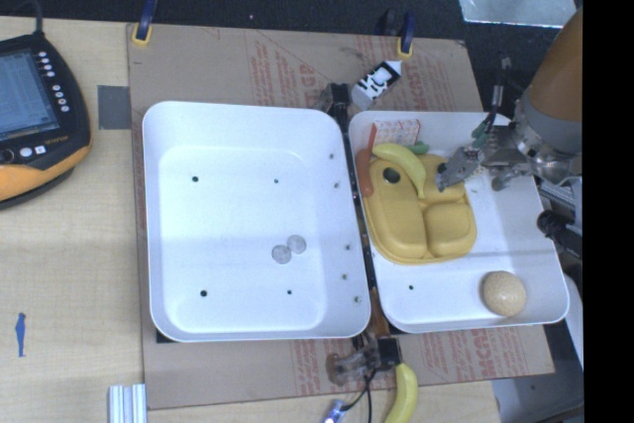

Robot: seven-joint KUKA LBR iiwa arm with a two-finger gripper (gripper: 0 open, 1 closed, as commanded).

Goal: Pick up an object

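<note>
Camera view, right of frame: jaws (466,165), state I cannot tell, hang over the right bin (515,233); the yellow tray (421,218) lies just left and below them.

Teach pendant (35,119) at far left of tabletop (69,263), screen lit, orange rim along lower edge. Grey tape patch (114,107) just beside it. Brown cardboard sheet (297,64) under both bins, held by blue-and-yellow clamps (146,20) at top edge. Black-and-white tag, perhaps label (377,81), near bins' upper junction. Yellow clamp handle (402,394) at bottom.
</note>
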